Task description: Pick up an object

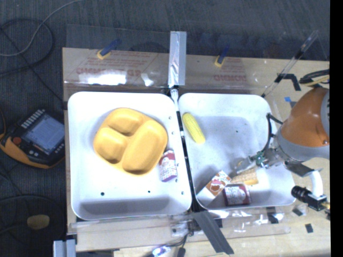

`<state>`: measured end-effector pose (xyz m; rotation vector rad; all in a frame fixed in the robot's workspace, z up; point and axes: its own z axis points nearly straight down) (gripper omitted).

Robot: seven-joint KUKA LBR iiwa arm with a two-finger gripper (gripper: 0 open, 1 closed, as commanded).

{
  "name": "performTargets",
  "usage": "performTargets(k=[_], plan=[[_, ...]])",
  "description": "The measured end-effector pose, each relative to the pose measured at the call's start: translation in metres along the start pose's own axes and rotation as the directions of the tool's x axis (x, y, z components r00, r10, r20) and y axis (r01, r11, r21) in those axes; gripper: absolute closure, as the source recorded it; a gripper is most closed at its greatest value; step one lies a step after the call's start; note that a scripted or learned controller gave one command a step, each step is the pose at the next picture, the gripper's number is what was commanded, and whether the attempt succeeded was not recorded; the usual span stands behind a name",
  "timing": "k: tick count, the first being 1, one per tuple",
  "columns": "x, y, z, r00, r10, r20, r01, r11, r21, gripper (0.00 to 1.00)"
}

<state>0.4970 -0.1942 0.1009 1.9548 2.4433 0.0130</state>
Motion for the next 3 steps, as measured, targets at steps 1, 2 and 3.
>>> performTargets(k=[1, 2, 3], plan=[[-0.006, -0.014, -0.044, 1.000, 0.021, -0.005, -0.021, 1.000, 0.016, 1.00], [0.027, 0.012, -0.084, 0.998, -0.055, -0.006, 0.055, 0.998, 0.014, 1.00], [0.094, 0.069, -0.111, 1.000, -0.005, -0.005, 0.005, 1.000, 0.016, 1.00]])
